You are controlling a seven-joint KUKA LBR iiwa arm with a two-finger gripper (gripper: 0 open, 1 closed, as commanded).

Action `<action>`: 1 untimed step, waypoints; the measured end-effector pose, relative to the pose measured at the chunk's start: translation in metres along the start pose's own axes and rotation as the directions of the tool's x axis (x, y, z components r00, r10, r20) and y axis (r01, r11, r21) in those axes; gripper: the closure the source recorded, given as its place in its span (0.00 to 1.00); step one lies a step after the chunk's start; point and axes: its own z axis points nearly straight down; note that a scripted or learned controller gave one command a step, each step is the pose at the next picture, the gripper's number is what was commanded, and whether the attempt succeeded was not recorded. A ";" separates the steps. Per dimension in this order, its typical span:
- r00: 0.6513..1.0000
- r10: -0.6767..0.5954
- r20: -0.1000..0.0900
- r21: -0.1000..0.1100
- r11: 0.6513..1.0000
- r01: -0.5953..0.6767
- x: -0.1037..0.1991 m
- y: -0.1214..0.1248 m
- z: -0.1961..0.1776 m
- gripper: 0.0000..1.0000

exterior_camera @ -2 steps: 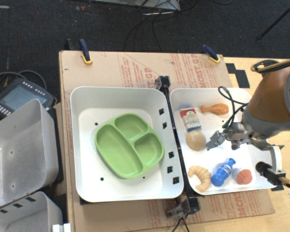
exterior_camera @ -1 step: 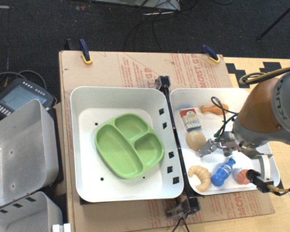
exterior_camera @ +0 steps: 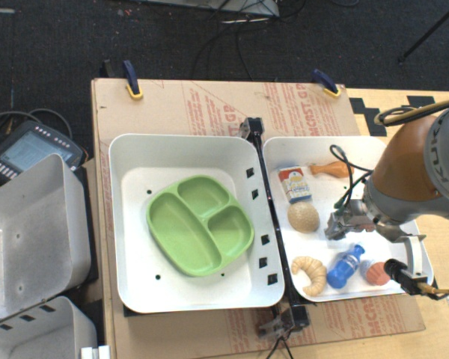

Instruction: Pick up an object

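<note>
Lined up along the lower edge of the right bin [exterior_camera: 404, 291], nearest the camera, a croissant [exterior_camera: 311, 273], a blue bottle [exterior_camera: 345, 267] lying on its side and a small orange-red ball [exterior_camera: 376, 274] sit close together at the lower right of the frame. Just above them the tool [exterior_camera: 343, 226] of the grey and orange arm [exterior_camera: 411, 170] is lowered into the same bin, its tip between a round tan ball [exterior_camera: 303, 218] to the left and the bottle below; whether its fingers are open or closed cannot be told, and nothing is seen between them. Higher in that bin lie a small white and red carton [exterior_camera: 295, 183] and, toward the upper right, an orange carrot-like piece [exterior_camera: 330, 170] beside a black cable. Filling the middle of the frame, the left bin [exterior_camera: 127, 155] holds a green divided plate [exterior_camera: 200, 224] with three compartments. Both bins rest on a cardboard-covered counter [exterior_camera: 209, 103] fixed with two yellow and blue clamps [exterior_camera: 132, 81] at its upper edge.
</note>
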 end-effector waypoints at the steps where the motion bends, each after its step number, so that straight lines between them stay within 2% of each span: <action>1: 1.000 -0.008 0.001 -0.004 1.000 0.008 0.009 0.004 -0.047 1.00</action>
